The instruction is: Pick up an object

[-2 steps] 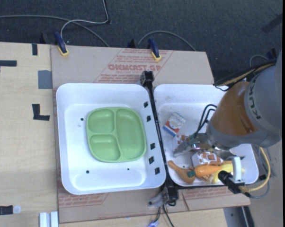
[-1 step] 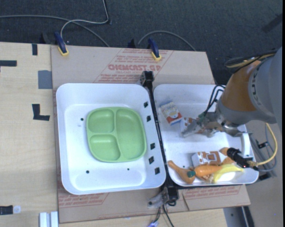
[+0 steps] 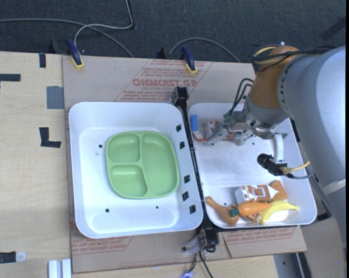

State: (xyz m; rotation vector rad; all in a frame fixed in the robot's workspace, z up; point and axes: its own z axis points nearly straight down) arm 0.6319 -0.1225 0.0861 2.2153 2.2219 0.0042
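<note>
Two shallow white plastic bins sit side by side on the cardboard-covered surface [image 3: 105,86]. The left bin [image 3: 87,120] holds a pale green divided plate [image 3: 142,164], lying flat near its centre. In the right bin [image 3: 232,167], a cluster lies at the near edge: an orange carrot-shaped toy [image 3: 253,208], a yellow banana-shaped toy [image 3: 276,210] and a small brown-and-white carton [image 3: 253,193]. The grey arm [image 3: 313,109] reaches over that bin's far side, its gripper [image 3: 221,131] low near a small blue-and-white item [image 3: 196,126].
</note>
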